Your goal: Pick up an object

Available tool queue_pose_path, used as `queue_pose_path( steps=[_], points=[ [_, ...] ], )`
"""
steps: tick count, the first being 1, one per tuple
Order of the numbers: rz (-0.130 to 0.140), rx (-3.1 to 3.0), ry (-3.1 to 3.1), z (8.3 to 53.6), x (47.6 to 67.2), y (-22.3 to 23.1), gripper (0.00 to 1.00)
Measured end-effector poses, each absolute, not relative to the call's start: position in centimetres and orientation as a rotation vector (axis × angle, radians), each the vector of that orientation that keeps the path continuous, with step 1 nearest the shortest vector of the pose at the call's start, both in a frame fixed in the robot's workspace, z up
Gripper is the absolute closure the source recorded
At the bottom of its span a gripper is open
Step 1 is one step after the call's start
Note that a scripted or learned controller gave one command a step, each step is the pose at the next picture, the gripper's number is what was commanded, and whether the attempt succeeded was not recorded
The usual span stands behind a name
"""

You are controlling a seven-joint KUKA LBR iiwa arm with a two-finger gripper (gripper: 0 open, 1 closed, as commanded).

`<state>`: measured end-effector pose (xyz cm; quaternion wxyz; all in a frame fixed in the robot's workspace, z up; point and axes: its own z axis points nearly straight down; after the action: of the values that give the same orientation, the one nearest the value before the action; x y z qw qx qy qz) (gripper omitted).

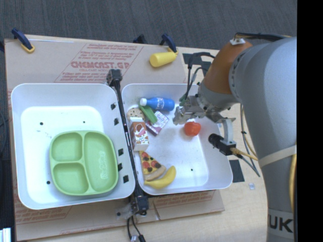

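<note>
My gripper (pixel 187 116) hangs over the right bin (pixel 214 178), near its upper right part. A red tomato-like ball (pixel 192 129) lies just below the fingertips, touching or nearly touching them. Left of it lie a blue bottle (pixel 159 104), a green object (pixel 148 114) and a small purple-and-white packet (pixel 159 121). Further down are a snack box (pixel 139 134), a pizza slice (pixel 150 164) and a banana (pixel 163 178).
The left bin (pixel 30 105) holds a green divided plate (pixel 83 162). A yellow object (pixel 162 58) lies on the cardboard behind the bins. The grey arm with its orange band (pixel 224 67) covers the right side of the view.
</note>
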<state>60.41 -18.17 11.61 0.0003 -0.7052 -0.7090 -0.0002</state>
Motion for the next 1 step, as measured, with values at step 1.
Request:
queue_pose_path(
  steps=[1],
  points=[
    [0.0, -2.214, -2.227, 11.58, 60.4, -18.15, 0.0]
  ],
)
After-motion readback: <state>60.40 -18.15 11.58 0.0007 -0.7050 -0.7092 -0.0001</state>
